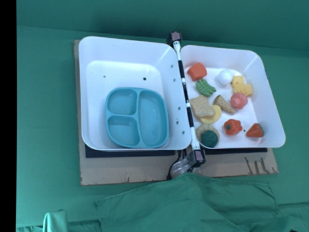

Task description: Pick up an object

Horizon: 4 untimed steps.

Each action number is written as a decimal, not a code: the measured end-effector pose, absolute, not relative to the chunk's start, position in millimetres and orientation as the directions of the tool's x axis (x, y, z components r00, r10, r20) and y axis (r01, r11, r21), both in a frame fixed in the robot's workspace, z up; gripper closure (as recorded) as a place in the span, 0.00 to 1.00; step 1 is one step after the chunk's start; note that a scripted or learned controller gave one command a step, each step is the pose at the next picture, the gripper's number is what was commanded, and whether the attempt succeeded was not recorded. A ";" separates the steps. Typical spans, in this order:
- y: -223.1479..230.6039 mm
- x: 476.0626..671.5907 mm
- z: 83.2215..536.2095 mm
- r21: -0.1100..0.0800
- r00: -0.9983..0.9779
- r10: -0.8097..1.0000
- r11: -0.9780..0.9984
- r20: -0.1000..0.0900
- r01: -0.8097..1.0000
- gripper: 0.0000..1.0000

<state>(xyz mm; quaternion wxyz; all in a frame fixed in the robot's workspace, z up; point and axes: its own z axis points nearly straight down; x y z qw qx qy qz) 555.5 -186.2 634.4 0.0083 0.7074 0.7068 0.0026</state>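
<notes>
Left bin (96,52): a shallow white tub bearing a blue divided plate (137,117) with three compartments, lying flat toward the near wall. It holds nothing to pick.

Centre: a black-and-white striped bar (184,93) runs along the seam where the two bins meet, with a clamp (186,164) at its near end. Any approach to things beside the seam has to clear this bar.

Right bin (270,86): all the candidate objects lie here. Nearest the bar are an orange wedge (197,71), a green pod (205,87), a tan cracker (202,106) overlapping a yellow slice (214,115), and a dark green ball (209,138) at the near corner. These crowd one another, so a grasp among them would probably catch a neighbour. Further right lie a white ball (225,76), a yellow corn piece (241,86), a pink ball (238,100), a tan wedge (224,104), a red pepper (232,126) and a red strawberry (255,130).

The best choice is judged to be the strawberry or the pepper: each lies apart from the others, well from the bar, though the strawberry is close to the near wall. A straight descent over its middle seems advisable. The state of the pincer cannot be told.

Foreground: folded green cloth (193,202) below the board.
</notes>
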 end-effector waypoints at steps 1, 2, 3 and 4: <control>-185.7 638.6 629.8 0.007 0.001 1.000 -0.001 -0.004 1.000 1.00; -185.5 700.5 633.2 0.014 0.000 1.000 0.000 -0.006 1.000 1.00; -187.0 699.0 533.5 -0.006 0.005 1.000 -0.005 0.000 1.000 1.00; -187.5 698.1 555.2 0.013 0.008 1.000 -0.008 -0.009 1.000 1.00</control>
